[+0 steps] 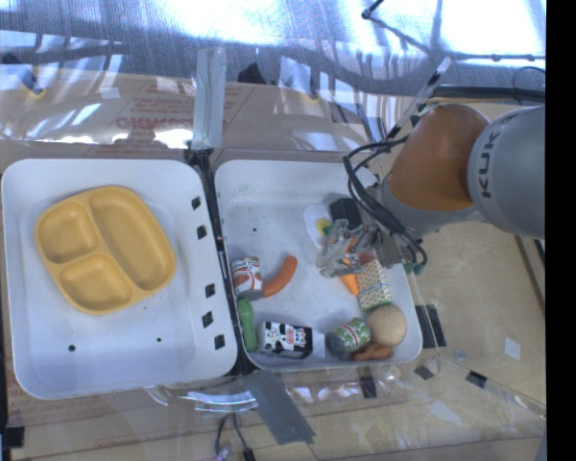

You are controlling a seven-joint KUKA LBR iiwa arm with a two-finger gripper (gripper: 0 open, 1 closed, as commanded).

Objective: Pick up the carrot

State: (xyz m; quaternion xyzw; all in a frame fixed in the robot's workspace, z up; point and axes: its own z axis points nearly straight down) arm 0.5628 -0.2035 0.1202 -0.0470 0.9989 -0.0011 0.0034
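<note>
The carrot [350, 282] appears as a small orange piece in the right bin [269, 185], near its right side, mostly hidden under the gripper. My gripper [340, 250] hangs directly over it, reaching in from the right beneath the orange wrist band [440, 161]. The view does not show whether it touches the carrot. A longer orange-red sausage-like piece [279, 274] lies apart to the left, in the middle of the bin.
Around the carrot are a patterned box [372, 284], a tan ball [388, 325], a green can [349, 337], a black-and-white carton [288, 338], a red-and-white can [247, 277] and a yellow item [319, 227]. The left bin [38, 353] holds a yellow divided plate [104, 248].
</note>
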